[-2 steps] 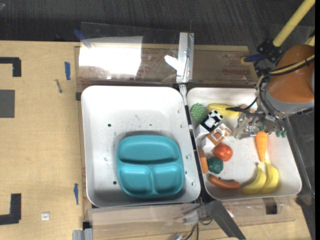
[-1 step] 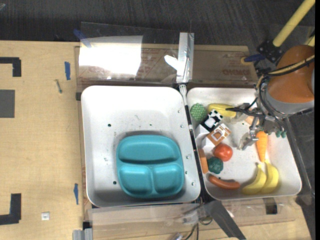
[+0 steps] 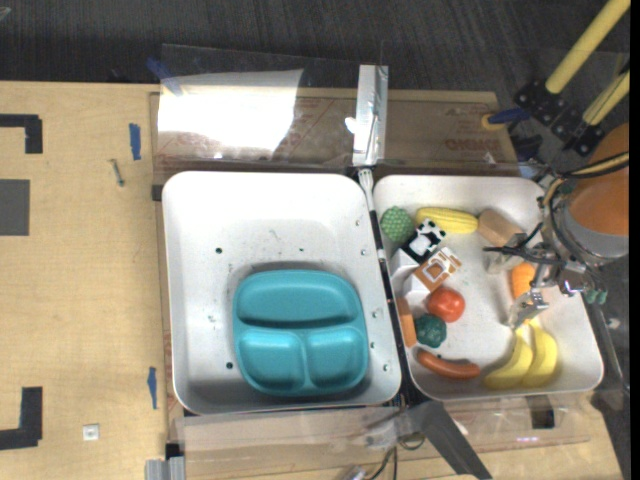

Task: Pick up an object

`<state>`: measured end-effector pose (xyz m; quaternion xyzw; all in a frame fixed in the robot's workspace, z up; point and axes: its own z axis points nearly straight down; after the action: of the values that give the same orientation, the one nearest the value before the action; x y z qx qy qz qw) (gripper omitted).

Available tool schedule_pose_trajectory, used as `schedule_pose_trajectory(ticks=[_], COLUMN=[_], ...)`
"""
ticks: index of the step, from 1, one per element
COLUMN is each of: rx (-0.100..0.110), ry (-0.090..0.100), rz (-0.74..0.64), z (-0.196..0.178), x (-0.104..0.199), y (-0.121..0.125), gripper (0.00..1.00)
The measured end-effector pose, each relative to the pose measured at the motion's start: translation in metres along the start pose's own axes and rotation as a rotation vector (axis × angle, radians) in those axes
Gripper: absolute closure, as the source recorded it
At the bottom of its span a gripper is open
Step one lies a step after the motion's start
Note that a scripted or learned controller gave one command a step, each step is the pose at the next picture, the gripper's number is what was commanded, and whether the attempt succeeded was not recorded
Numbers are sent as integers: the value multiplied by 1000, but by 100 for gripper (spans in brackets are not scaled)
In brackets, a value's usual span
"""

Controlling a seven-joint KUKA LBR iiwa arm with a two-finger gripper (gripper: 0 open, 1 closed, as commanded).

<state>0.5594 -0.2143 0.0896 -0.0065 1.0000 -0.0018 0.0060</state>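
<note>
Wood bench: tan top under both bins, black corner marks at its left edge.
Left bin: white, shallow, touching the right bin along the middle divider.
Right bin: white, holds all the small items.
Tray: teal, three compartments, lies in the near half of the left bin.
Arm: grey with orange band, enters from the right and hangs over the right edge of the right bin.
Gripper: low over the right part of the right bin, just above the bananas; cannot tell how its fingers stand, and nothing is seen between them.
Bananas: yellow bunch, near right corner of the right bin.
Corn: yellow, far side of the right bin, beside the green ball.
Sausage: red-orange, near edge, left of the bananas.
Wood block: tan, right of the corn.
Green ball: far left corner of the right bin.
Tomato: red, centre-left, just beyond a dark green lump.
Checkered cube: black-and-white, touching an orange-white cube.
</note>
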Motion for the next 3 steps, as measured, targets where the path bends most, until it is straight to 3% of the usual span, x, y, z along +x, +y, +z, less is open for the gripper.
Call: schedule_pose_trajectory(ticks=[1,2,3], rx=[3,2,-2], ry=[-15,-13,-2], rz=[-1,-1,24], z=[-14,-13,0], x=[-5,-5,28], y=[1,1,-3], gripper=[100,0,0])
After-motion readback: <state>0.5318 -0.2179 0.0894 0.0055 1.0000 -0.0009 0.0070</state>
